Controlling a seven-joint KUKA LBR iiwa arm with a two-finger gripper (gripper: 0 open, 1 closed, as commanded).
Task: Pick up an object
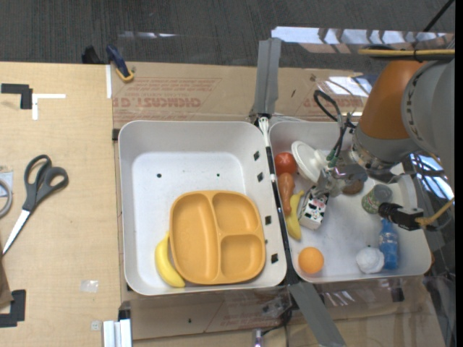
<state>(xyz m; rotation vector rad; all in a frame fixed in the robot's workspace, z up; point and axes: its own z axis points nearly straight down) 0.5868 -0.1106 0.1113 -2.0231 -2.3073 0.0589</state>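
Gripper [323,185]: low in the right bin [405,266], reaching in from the right, its tip over a small white boxy item with dark markings [312,210].
Fingers: hidden among cables and the wrist body; whether they are spread or closed cannot be told, and nothing is seen held between them.
Likely target: the white boxy item, lying just below and slightly left of the tip, touching or nearly so; its long axis runs roughly up-down in the view, tilted a little.
Key relation: the item sits toward the dividing wall from the tip, so a grasp probably needs a short drop with the fingers set across its narrow width.
White disc [307,160]: smooth, rounded, lid-like, just up and left of the tip.
Red fruit [286,163]: glossy, round, against the divider.
Orange carrot-like piece [287,191]: tapered, lying along the divider.
Small banana [293,225]: yellow, curved, beside the boxy item.
Orange ball [311,260]: matte, round, near the front wall, well apart from the tip.
Blue bottle [388,246]: clear plastic, slim, lying toward the front right.
White lump [369,260]: soft-looking, beside the bottle.
Round tin [375,197]: greenish, metallic, under the wrist.
Left bin [137,194]: holds a yellow divided tray [217,236], hard plastic, with three compartments, and a banana [166,264] tucked at its left edge.
Desk [58,251]: pale wood; scissors [36,186] lie on it, far left.
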